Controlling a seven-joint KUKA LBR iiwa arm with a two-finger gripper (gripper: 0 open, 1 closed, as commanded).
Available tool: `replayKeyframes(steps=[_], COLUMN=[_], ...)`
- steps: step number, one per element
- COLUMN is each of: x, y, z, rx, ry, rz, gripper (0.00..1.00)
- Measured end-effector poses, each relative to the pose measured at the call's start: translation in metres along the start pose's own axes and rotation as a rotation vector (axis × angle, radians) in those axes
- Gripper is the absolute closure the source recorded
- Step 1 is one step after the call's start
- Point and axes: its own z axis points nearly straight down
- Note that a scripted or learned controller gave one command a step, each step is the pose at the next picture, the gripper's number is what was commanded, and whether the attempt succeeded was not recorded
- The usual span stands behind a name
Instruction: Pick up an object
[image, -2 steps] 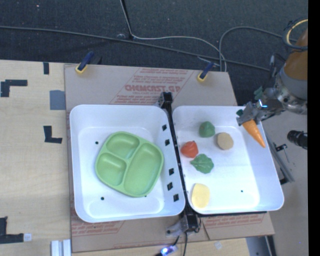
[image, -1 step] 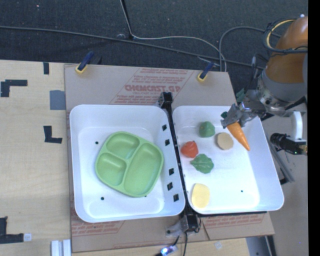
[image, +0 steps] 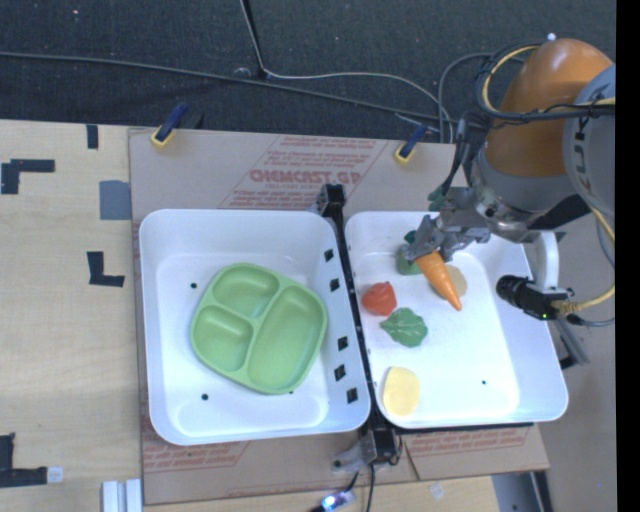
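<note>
Claw: the grey two-finger gripper (image: 432, 250) hangs over the upper left part of the right bin, its fingers closed on the thick top end of the orange plastic carrot (image: 440, 277).
Carrot: it slants down and to the right from the fingers, its pointed tip aimed at the middle of the right bin; whether the tip touches the floor cannot be told.
Under the claw: a small dark green lump (image: 407, 264) sits just left of the carrot's top, partly hidden by the fingers, and a pale round piece (image: 458, 280) peeks out just right of the carrot.
Red piece: a small red tomato-shaped toy (image: 379, 298) lies near the left wall of the right bin, a little below and left of the claw.
Green leaf: a flat green leafy toy (image: 405, 327) lies just below and right of the red piece, apart from the carrot's tip.
Yellow piece: a pale yellow oval toy (image: 401, 391) rests near the lower left corner of the right bin, well apart from the claw.
Right bin: the shallow white bin (image: 520, 380) holds all these small toys.
Left bin: the other shallow white bin (image: 170, 250) holds a light green plastic divided plate (image: 260, 327), lying slantwise across the middle.
Arm: the grey arm with its orange band (image: 545, 90) reaches in from the upper right.
Bench: both bins sit on a brown cardboard sheet (image: 290, 165) held by clips with yellow handles at its top edge.
</note>
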Motion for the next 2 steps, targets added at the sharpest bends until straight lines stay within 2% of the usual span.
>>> replayKeyframes(steps=[2], x=[0.109], y=[-0.035], z=[0.041], rx=[0.003], ry=[0.0], rz=[0.001], gripper=[1.0])
